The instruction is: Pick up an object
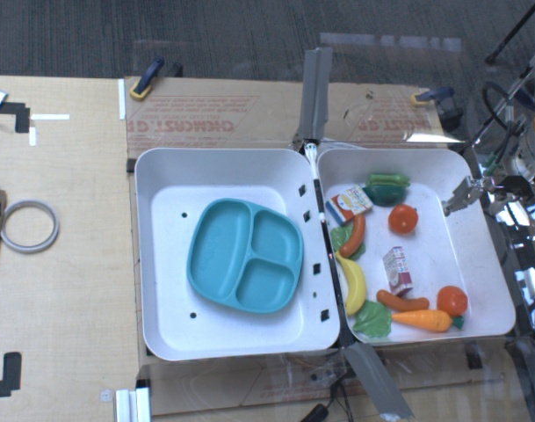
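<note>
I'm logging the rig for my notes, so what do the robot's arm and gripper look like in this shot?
At the view's right edge, the gripper is pale silvery metal, slim and angular. Behind it sits darker hardware, with thin black cables looping above. Any markings are too small to make out.

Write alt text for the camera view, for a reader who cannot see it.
Two white bins sit side by side: the left bin holds a blue divided plate, the right bin toy food including a banana, carrot and tomato.
</note>
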Controlling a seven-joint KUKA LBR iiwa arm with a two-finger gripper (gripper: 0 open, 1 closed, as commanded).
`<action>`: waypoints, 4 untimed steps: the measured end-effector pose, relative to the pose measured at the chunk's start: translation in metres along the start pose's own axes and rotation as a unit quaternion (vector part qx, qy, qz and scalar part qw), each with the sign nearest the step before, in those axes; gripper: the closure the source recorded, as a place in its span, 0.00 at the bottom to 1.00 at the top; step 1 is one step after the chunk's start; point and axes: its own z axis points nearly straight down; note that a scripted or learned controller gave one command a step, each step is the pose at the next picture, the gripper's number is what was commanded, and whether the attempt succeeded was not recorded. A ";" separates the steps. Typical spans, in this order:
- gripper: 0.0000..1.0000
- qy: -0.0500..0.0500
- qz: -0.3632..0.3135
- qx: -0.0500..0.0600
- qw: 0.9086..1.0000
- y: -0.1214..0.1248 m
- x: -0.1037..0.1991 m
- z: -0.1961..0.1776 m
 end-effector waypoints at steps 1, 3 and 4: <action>0.00 0.001 -0.124 -0.002 0.992 0.041 0.000 0.106; 0.00 0.000 -0.048 -0.001 0.999 0.096 0.109 0.116; 1.00 -0.001 -0.050 0.001 0.999 0.096 0.108 0.107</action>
